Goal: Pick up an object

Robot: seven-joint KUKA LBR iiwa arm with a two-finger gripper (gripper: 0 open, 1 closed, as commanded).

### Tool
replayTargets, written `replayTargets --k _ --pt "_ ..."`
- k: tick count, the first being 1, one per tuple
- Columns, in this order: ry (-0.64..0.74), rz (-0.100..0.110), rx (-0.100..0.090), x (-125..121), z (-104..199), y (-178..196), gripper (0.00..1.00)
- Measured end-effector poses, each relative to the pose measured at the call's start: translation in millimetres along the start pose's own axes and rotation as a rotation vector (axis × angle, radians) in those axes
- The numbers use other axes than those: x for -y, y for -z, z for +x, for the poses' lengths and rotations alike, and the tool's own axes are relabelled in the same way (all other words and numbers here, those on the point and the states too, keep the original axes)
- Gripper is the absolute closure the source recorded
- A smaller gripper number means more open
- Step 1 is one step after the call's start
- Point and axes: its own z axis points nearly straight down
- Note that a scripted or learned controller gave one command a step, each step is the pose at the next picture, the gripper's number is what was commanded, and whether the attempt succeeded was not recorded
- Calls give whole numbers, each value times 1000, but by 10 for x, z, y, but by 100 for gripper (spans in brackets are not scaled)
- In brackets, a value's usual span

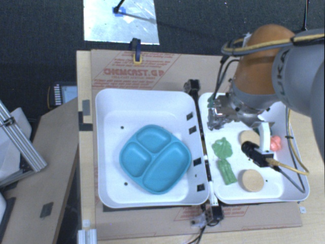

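The grey arm with its orange band is reaching in from the right of the frame, and its gripper [217,120] is hanging over the upper left part of the right-hand shallow white bin [254,199]. It is sitting close to the wall that this bin shares with its neighbour. Whether it is released or clenched is not showing from this angle, so I cannot tell, and nothing is visibly sitting in its grasp.

Just below the gripper, a crinkled green plastic toy [222,148] is lying on the floor of the same bin. Its leafy end is pointing toward the gripper and its longer stalk is running down toward the bottom of the frame. To the right of the stalk, a flat round tan disc [251,180] is resting near the bin's lower edge. A second tan disc [248,136] is lying higher up, partly hidden by the robot's hardware. A small pink lump [275,143] is lying further right, near that second disc.

In the left-hand shallow white bin [142,95], a blue plastic divided plate [155,158] is lying flat and slightly turned. Both bins are sitting on a tan cardboard sheet with red print [137,70].
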Motion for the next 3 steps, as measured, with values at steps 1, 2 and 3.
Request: replayTargets --k 1,2,3 --pt "0 -1 0 -86 425 -3 100" --pt "0 -1 0 -164 880 -106 100" --pt "-4 0 1 -162 854 -103 0"
